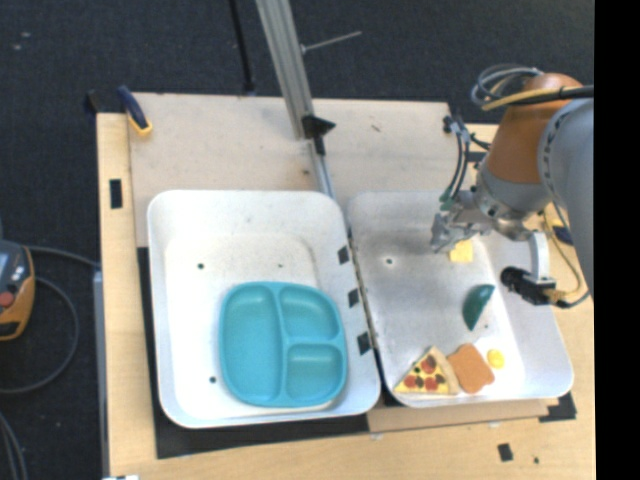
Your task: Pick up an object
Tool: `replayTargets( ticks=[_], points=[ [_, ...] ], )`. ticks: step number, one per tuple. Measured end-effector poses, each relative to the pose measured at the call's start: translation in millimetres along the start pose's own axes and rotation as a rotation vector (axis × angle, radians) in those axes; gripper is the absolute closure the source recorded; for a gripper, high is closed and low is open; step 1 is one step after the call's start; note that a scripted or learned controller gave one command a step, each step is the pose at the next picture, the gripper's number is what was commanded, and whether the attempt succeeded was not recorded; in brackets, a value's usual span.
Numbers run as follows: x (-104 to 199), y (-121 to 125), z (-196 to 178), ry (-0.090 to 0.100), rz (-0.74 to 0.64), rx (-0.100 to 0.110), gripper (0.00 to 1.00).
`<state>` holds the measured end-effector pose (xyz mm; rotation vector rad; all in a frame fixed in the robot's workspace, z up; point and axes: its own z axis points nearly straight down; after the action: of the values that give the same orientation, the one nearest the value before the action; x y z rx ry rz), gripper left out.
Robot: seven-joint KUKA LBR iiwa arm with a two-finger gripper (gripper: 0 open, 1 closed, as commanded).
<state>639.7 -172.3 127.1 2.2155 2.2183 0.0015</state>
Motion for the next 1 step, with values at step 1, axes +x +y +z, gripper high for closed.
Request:
replayTargets(
  ticks=[1],
  points=[
    [-1.6, 6.9, -45.5, 0.002, 0.0, -0.001, 1.0]
  ],
)
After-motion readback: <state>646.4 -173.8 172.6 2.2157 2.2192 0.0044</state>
